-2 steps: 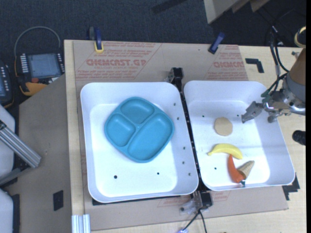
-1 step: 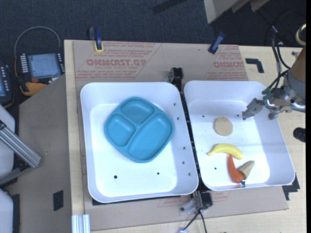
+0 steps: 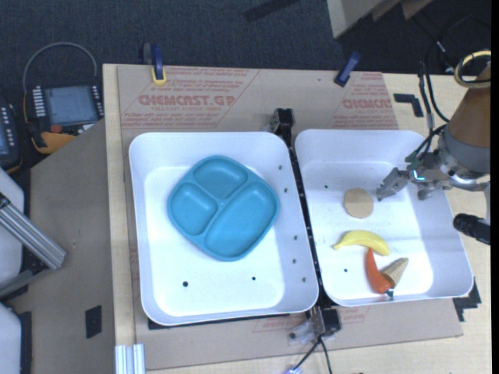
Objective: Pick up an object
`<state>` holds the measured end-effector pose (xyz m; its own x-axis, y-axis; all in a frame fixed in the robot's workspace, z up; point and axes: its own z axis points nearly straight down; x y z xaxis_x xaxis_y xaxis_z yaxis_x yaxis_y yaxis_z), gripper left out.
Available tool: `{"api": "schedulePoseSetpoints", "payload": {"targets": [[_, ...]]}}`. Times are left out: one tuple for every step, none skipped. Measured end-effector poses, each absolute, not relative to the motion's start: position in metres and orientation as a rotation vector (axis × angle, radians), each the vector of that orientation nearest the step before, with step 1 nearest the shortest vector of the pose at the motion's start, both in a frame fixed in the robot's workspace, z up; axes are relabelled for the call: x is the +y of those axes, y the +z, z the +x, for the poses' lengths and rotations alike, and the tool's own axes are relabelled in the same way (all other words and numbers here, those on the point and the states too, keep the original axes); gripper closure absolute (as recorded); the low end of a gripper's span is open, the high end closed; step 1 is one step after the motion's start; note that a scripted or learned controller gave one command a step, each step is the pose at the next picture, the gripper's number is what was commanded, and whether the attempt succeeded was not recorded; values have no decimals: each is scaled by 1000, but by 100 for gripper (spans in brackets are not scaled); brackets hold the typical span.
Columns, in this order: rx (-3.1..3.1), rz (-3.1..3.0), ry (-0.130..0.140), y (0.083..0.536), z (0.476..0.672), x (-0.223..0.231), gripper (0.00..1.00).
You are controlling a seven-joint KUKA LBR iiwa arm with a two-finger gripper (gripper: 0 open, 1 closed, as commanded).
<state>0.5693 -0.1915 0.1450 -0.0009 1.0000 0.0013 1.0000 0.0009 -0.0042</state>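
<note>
On the bench (image 3: 117, 209) stand two white bins. The left bin (image 3: 156, 287) contains one blue divided plate (image 3: 224, 206), lying flat near its middle. The right bin (image 3: 437, 279) contains four small things: one round beige cookie (image 3: 359, 202), one yellow banana (image 3: 362, 241) below it, one orange carrot (image 3: 376, 272) and one tan cone (image 3: 396, 269), these last two touching each other near the front wall. The gripper (image 3: 411, 181) hangs over the right bin, just to the right of the cookie, and its fingers look spread, with nothing between them. The cookie seems the nearest thing to pick. I think the risk is that the cookie is flat and low, so the fingers may close above it or push it aside. The carrot and cone lie together, so a grasp there may catch both or none.
</note>
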Motion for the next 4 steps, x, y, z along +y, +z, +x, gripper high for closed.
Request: {"api": "schedulePoseSetpoints", "payload": {"targets": [[-2219, -2219, 2, 101, 562, -193, 0], [-2220, -2221, 2, 85, 562, -193, 0], [-2222, -2221, 0, 95, 562, -192, 100], [-2225, -2224, -3, 139, 559, -192, 100]]}}
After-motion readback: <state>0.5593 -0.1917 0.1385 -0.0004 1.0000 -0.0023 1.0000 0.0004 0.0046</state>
